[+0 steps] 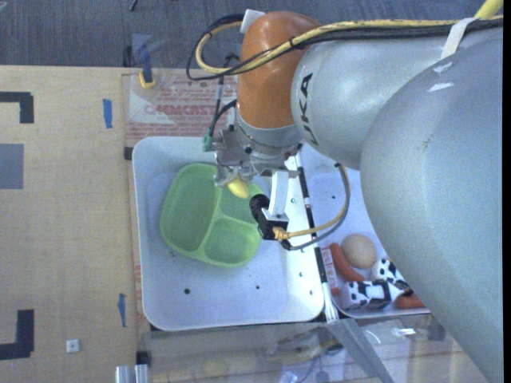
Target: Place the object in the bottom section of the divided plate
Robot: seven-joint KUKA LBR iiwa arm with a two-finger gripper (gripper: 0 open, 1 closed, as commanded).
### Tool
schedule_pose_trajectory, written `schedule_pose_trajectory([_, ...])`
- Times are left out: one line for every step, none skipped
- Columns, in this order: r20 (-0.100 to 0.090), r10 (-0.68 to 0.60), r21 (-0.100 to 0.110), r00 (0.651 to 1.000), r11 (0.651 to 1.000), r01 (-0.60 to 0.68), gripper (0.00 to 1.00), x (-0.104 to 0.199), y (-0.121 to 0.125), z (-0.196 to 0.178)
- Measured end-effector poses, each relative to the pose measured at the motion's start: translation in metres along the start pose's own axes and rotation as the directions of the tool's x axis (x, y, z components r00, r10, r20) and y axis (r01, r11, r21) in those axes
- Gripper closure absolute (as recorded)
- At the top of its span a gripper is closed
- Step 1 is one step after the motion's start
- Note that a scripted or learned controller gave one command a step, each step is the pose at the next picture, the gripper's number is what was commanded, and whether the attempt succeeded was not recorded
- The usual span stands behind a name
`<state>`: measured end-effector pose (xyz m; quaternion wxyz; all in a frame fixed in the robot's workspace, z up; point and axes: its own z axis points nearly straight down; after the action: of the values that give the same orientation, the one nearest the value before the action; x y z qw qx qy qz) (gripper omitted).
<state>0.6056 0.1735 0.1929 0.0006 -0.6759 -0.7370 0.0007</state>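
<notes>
Occupying a pale wooden table (64, 238) marked with blue tape, beside dark carpet: two white bins. Left bin (160, 294): green divided plate (204, 214). Right bin (319, 182): egg (358, 250), black-and-white toy (375, 290), red pieces. Tool (231, 180): over the plate's upper right rim. Yellow object (238, 187): directly under the tool's tip, above the plate's right section. Finger state: cannot tell.

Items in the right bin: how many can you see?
3 at least: an egg, a sausage beside it, and a black-and-white cow toy below them. A red piece near the toy may be another; the arm hides much of that bin.
</notes>
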Motion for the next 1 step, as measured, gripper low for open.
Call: schedule_pose_trajectory([0.000,-0.102,-0.004,0.995,0.995,0.102,1.00,0.0093,-0.0131,-0.0255])
